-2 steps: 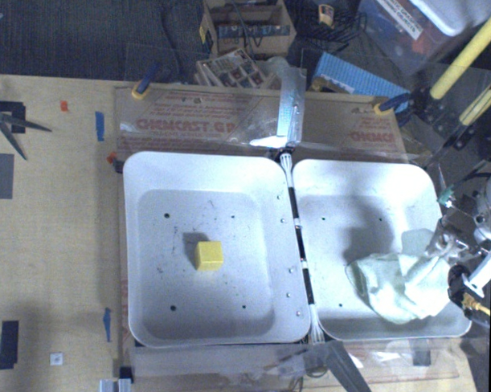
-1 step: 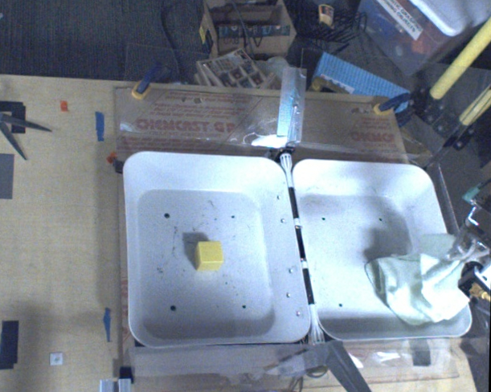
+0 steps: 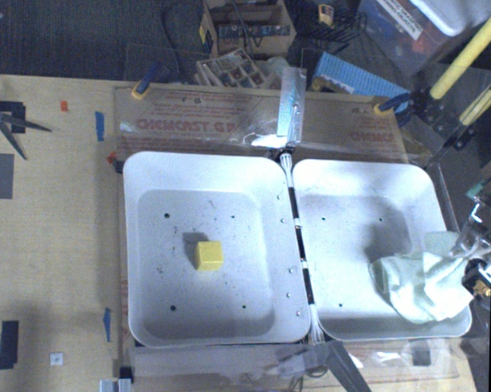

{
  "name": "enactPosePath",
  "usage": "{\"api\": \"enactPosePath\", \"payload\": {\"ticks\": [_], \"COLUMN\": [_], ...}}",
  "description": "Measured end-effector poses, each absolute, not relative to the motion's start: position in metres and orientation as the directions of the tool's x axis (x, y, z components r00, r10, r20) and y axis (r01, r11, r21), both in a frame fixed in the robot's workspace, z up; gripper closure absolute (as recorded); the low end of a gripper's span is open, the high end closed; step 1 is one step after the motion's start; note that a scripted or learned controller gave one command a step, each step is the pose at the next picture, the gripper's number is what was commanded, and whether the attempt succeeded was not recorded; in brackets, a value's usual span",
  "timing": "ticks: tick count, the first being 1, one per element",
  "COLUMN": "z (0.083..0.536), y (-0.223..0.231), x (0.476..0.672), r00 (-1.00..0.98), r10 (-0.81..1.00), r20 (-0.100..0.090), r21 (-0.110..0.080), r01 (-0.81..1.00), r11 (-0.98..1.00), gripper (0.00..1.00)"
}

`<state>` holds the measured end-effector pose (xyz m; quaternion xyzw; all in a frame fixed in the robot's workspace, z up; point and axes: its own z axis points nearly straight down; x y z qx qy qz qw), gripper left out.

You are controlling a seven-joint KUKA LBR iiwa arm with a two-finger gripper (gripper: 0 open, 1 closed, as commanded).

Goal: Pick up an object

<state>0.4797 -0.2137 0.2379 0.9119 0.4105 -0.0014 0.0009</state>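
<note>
- The gripper [image 3: 474,249] comes in at the right edge of the right bin [image 3: 350,183].
- It sits right at a pale green cloth [image 3: 411,285]. The cloth lies crumpled in the near right corner of that bin.
- A fold of the cloth rises up to the gripper, and I think it is touching. I cannot tell if the cloth is held, because that spot is blurry.
- I cannot tell how wide the hand is.
- The cloth spreads out to the left of and below the gripper, toward the middle of the right bin.
- The cloth has no clear long side. It is a soft lump.
- A small yellow block [image 3: 210,255] sits in the middle of the left bin [image 3: 149,180], far from the gripper.
- So the cloth is the nearer thing to grab. I think it is the one to go for.
- Behind the bins lies a flat brown board [image 3: 192,121] with faded red letters. I cannot read the words.
</note>
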Motion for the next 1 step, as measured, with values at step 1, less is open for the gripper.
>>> {"api": "enactPosePath", "payload": {"ticks": [1], "z": [0.3482], "y": [-0.2101], "x": [0.4801], "r00": [0.77], "r10": [0.638], "r20": [-0.002], "r21": [-0.001], "r01": [0.638], "r11": [-0.77], "gripper": [1.0]}}
